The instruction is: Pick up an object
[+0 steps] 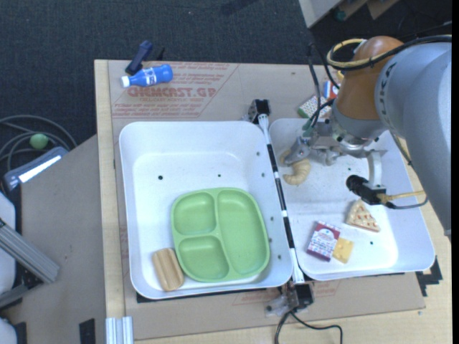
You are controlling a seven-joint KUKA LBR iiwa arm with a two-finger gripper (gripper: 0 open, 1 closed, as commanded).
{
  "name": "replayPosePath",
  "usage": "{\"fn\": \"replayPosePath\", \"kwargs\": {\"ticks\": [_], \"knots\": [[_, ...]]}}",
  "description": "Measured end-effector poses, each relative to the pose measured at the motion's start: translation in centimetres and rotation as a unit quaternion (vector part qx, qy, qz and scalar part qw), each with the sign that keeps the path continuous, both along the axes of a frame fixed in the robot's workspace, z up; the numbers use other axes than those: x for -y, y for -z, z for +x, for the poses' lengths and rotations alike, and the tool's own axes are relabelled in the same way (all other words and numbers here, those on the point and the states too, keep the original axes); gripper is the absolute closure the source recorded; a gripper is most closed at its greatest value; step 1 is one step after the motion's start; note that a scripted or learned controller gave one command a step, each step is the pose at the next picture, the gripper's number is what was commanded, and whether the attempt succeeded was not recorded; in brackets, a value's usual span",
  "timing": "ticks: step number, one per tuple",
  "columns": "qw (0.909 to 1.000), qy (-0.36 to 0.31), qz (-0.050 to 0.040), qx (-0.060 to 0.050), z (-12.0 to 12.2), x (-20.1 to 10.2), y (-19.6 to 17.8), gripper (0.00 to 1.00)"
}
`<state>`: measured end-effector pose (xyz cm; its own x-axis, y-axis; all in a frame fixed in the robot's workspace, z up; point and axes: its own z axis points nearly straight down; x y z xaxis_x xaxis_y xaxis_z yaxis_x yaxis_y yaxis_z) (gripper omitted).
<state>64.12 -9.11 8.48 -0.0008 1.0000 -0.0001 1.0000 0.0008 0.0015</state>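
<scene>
The claw (300, 151) sits low over the right bin (412, 260), close to that bin's far left corner and hard against the divider it shares with the left bin (136, 213). Directly beneath and just toward the near side of it lies the croissant (297, 173), a small tan crescent resting on the bin floor beside the left wall; its long axis runs roughly across the bin, slanting a little from the divider out toward the middle. That is the relation the coming move turns on: the pastry lies just nearside of the claw, touching or nearly touching it, so only a short drop and closure would seem to be needed. Whether the claw is released or clenched I cannot tell (the metal parts blur together at this slant), and nothing can be seen gripped in it. The other candidates lie well apart toward the right bin's near edge: a pizza slice (363, 217), a red packet (323, 241) and a yellow cheese piece (343, 250). A green divided plate (217, 233) fills the left bin's near half.
</scene>
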Motion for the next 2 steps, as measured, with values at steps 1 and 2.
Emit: {"fn": "replayPosePath", "kwargs": {"ticks": [1,2], "knots": [[1.0,0.0,0.0,0.0,0.0,0.0,0.0,0.0],[1.0,0.0,0.0,0.001,0.1,0.0,-1.0,1.0]]}}
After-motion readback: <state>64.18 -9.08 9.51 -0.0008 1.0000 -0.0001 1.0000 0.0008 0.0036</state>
